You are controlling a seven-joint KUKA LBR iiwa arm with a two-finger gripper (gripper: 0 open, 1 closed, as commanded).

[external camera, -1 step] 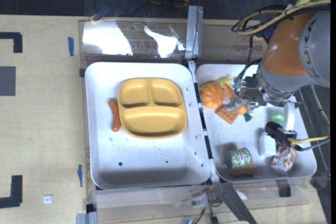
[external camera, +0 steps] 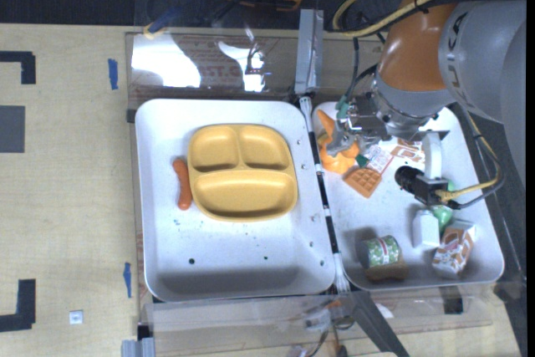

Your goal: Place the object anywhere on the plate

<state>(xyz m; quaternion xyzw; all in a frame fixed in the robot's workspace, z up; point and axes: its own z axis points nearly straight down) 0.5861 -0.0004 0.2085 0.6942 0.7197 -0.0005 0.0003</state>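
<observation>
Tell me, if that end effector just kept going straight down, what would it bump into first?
Probably the orange toy lying right under the end effector in the right bin, though depth is hard to judge from this view.

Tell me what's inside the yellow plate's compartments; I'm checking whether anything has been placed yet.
All three compartments of the yellow plate show only bare yellow surface. An orange sausage-shaped toy lies outside, against its left edge. Nothing covers the plate.

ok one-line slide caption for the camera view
Arm's gripper low in the right bin over an orange toy; yellow divided plate and hot dog in the left bin.
</observation>
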